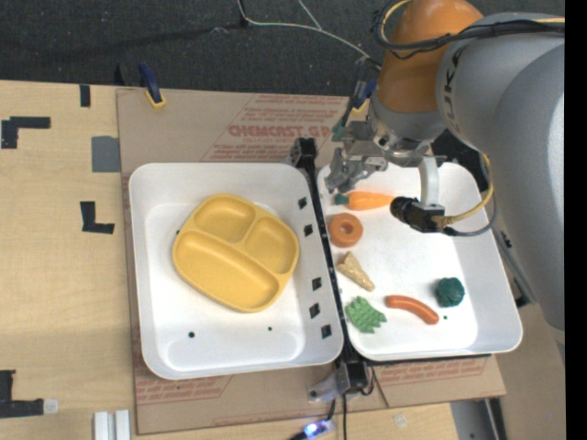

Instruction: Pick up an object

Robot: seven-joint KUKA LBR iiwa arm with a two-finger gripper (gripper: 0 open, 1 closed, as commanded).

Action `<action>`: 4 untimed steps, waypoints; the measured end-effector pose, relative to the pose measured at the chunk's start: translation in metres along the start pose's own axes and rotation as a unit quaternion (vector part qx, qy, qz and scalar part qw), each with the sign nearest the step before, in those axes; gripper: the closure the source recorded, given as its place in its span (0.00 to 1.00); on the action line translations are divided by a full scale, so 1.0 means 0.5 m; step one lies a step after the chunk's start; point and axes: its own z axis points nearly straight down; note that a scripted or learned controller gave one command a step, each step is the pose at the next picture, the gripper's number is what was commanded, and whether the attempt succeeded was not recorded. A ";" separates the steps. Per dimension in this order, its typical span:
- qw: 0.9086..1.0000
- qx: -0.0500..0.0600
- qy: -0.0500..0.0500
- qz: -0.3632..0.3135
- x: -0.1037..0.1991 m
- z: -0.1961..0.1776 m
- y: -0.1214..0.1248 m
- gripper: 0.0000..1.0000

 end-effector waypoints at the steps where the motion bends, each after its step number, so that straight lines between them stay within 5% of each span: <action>1: 1.000 0.000 0.000 0.000 0.115 0.018 -0.002 1.00; 2: 1.000 -0.002 0.000 -0.001 0.218 -0.018 0.029 1.00; 3: 1.000 0.000 -0.002 0.002 0.222 0.013 0.019 1.00; 4: 1.000 0.000 -0.002 0.002 0.222 0.012 0.020 0.00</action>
